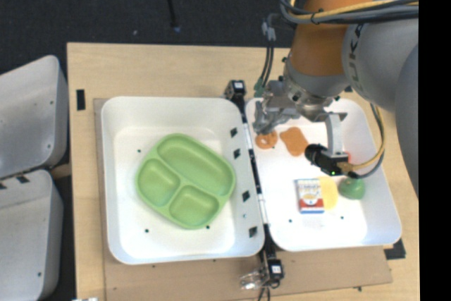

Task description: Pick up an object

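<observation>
My gripper [266, 125] hangs low over the left part of the right bin [352, 229], right above a small orange ring-shaped piece [266, 142]. An orange lump [294, 140] lies just to its right. Further toward the front lie a small card box with red and blue print [309, 195], a yellow block [328, 192] and a green round object [351, 187]. The wrist hides the fingertips, and nothing shows between them.
A green divided plate [185, 180] lies in the left bin [120, 236]. A black cable end with a green light [323, 158] hangs over the right bin. The arm's orange band [331, 17] and grey body cover that bin's far right.
</observation>
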Motion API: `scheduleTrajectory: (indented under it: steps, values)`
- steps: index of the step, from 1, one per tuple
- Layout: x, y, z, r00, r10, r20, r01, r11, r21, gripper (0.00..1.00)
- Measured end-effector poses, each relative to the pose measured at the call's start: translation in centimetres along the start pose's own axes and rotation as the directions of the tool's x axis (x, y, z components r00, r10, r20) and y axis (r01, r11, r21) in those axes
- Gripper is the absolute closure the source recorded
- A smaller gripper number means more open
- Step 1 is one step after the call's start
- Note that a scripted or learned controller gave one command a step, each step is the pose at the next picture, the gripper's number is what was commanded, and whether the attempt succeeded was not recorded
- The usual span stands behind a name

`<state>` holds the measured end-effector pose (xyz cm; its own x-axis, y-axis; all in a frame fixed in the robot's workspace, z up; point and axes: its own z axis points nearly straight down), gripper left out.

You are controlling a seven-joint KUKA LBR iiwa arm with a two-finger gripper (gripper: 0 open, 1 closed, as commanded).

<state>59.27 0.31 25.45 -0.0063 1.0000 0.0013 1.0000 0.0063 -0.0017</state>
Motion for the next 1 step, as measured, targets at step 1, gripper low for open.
scheduleTrajectory:
  steps: [1]
  values:
    - [4.85,0.16,0.00,1.000,0.000,0.000,0.000,1.000,-0.004,1.00]
